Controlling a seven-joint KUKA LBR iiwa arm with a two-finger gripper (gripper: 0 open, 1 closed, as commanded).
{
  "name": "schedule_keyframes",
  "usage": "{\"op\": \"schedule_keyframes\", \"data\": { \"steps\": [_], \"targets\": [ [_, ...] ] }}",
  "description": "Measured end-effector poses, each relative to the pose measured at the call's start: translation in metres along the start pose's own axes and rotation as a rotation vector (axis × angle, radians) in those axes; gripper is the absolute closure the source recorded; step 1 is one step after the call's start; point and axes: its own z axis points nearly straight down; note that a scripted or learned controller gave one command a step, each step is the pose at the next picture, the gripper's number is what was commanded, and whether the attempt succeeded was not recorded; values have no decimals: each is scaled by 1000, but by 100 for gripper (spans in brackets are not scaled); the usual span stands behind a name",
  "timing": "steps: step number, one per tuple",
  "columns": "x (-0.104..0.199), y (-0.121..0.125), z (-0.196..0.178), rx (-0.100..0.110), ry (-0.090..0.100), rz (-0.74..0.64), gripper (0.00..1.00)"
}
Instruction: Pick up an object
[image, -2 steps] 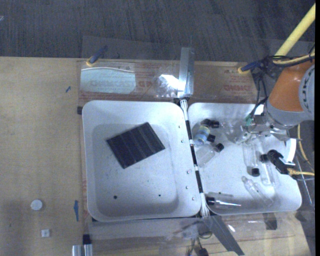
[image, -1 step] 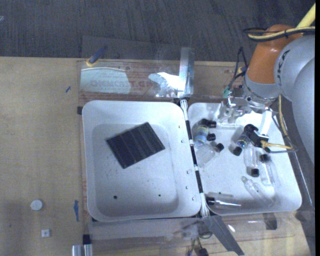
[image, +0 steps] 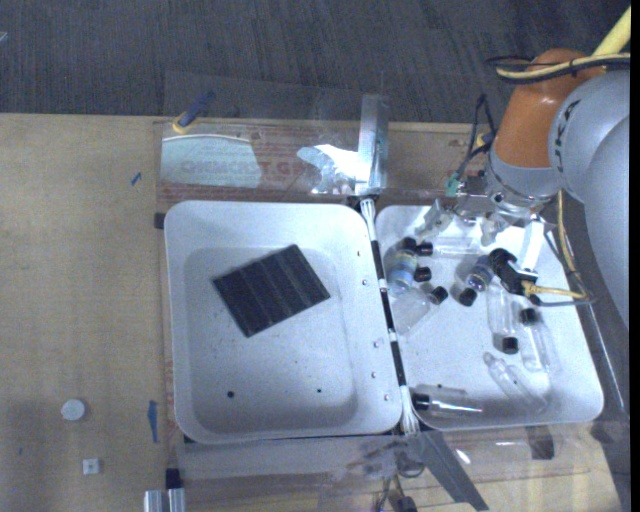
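Tabletop (image: 80, 250) is tan, flat, lit evenly; beyond its far edge runs a dark grey carpeted floor (image: 250, 45). A small pale round disc (image: 73, 409) and a tiny square piece (image: 91, 466) lie on the tabletop near the lower left corner, well apart from the bins. Bits of blue tape (image: 152, 420) mark the surface left of the bins. Behind the bins sits a clear plastic sheet (image: 215, 160) over brownish board, with crumpled clear wrapping (image: 335, 165) beside an upright clear panel (image: 375, 150). Left bin (image: 190, 400): white, shallow, holding one dark ribbed rectangular mat (image: 271, 289), lying flat and turned at a slant, in the far-left half of the bin floor; a few dark specks dot the floor nearer the front. Right bin (image: 575, 395): white, touching the left bin along a shared edge, holding a scatter of clear plastic vials with black caps (image: 520, 345); one clear vial (image: 450, 403) lies along the front wall, others cluster in the middle and far half. The arm (image: 560, 120), grey with an orange band, comes in from the right over the right bin's far corner. The pincer (image: 480, 225) hangs low among the clear vials at the far side of the right bin; whether it is apart or together cannot be told, since clear parts and black caps clutter it.
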Motion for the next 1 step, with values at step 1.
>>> {"op": "schedule_keyframes", "data": {
  "steps": [1],
  "targets": [
    [-33, -51, 21, -1, 0, -126, 0]
  ]
}}
